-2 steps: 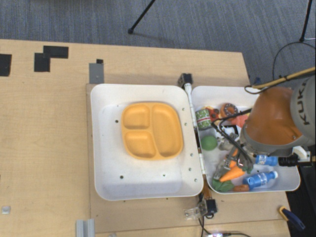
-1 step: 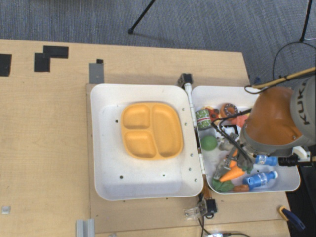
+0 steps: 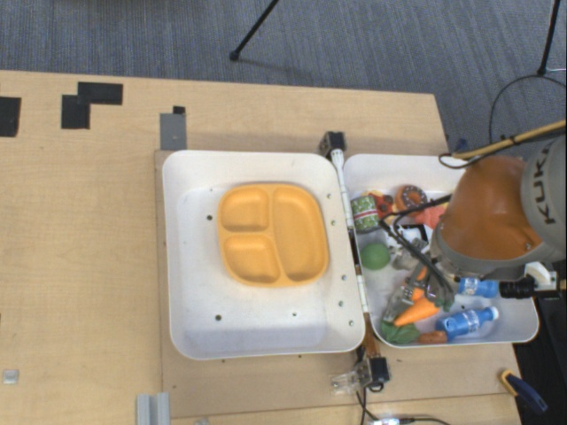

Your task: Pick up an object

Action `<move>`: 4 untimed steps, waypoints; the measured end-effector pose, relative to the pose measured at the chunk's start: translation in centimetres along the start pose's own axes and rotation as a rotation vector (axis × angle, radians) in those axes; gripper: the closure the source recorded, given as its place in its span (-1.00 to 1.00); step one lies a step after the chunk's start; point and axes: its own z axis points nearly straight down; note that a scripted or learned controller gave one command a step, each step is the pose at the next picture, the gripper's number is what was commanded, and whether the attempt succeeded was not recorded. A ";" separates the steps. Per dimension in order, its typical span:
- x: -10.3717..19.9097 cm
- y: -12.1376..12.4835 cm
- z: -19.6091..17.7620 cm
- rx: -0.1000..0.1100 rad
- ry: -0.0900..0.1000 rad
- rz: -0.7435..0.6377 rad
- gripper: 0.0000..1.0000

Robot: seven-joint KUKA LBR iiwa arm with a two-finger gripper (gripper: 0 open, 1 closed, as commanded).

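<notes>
White plastic forms both shallow bins on the pale wood worktop [image 3: 80,264]. The right bin [image 3: 523,326] holds a heap of small things. Nearest the camera, along its lower wall, lie a clear bottle with a blue cap and blue label [image 3: 468,321], an orange carrot-shaped toy [image 3: 416,312] and a bit of green beside it. Just above these the claw [image 3: 423,283] reaches down into the clutter from the right; whether it is released or clenched cannot be told, since cables and the wrist hide its tips. A second blue-capped item [image 3: 483,286] lies beside the wrist. Farther up sit a green ball [image 3: 376,255], a small can with a green and white label [image 3: 364,211] whose printing is too small to read, and a red and orange item [image 3: 409,197] near the far wall. The orange band [image 3: 487,206] of the arm covers the bin's right part, and the letters "KU" show on the grey casing at the edge.

The left bin [image 3: 190,237] holds one thing: a yellow-orange divided tray [image 3: 270,235] with three compartments, two small on its left and one long on its right, lying flat near the bin's middle.

Beyond the bins, black tape patches [image 3: 93,100] mark the far left of the worktop.
</notes>
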 end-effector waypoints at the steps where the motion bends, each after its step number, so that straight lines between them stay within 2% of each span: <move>1: 0.0 0.0 0.0 0.000 0.000 0.000 -1.00; 2: 0.0 0.0 0.0 0.000 0.000 0.000 -1.00; 3: 0.8 0.1 0.0 -0.002 0.002 0.244 -1.00; 4: 0.8 0.1 0.0 -0.002 0.002 0.245 -1.00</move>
